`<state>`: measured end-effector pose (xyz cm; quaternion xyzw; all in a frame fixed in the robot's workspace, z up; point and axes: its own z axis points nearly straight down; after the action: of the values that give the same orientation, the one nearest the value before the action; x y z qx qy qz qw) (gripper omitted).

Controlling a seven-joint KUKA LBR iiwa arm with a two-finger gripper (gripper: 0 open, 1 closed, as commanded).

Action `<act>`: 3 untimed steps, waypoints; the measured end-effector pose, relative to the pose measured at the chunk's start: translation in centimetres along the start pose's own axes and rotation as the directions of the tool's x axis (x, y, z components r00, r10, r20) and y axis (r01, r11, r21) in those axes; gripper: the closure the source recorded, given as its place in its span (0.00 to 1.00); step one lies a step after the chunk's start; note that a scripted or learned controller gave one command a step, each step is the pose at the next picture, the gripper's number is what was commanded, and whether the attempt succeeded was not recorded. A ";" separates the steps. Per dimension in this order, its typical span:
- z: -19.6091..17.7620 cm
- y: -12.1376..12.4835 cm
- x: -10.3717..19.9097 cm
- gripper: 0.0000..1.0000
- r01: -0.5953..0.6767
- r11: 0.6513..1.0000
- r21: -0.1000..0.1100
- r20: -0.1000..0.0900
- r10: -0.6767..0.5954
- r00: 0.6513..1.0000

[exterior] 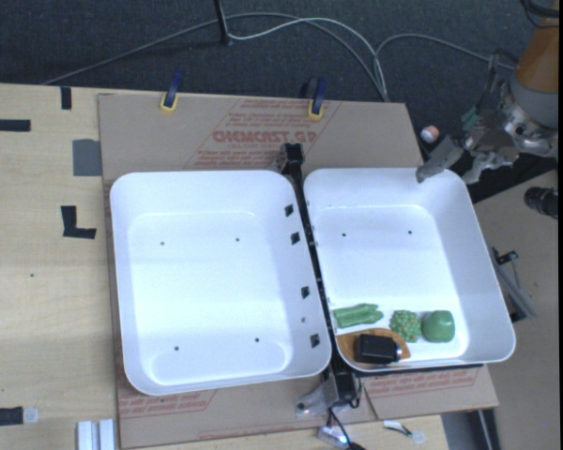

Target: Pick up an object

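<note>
Several small items lie along the front edge of the right bin [450, 251]: a long green pod [357, 315], a green broccoli-like piece [405, 323], a round green object [438, 326], and a black object [377, 349] resting on an orange piece [349, 343]. My gripper [438, 164] hangs over the right bin's far right corner, well away from these items, with nothing seen in it.
The left bin [206, 279] sits beside the right one, joined by a black divider with clips [302, 242]. Both rest on a cardboard sheet [253, 134] clamped at the back. Cables [338, 36] trail behind the bench.
</note>
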<state>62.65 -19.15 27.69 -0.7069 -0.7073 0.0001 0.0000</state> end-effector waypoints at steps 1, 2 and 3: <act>-2.1 -2.1 8.5 0.00 0.007 1.000 -0.002 -0.002 -0.007 1.000; -0.2 -12.4 11.5 0.00 0.000 1.000 0.002 -0.001 0.000 1.000; -4.7 -6.6 18.9 0.00 0.007 1.000 -0.003 -0.001 -0.007 1.000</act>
<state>56.08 -0.23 32.37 -0.7046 -0.7096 -0.0014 -0.0005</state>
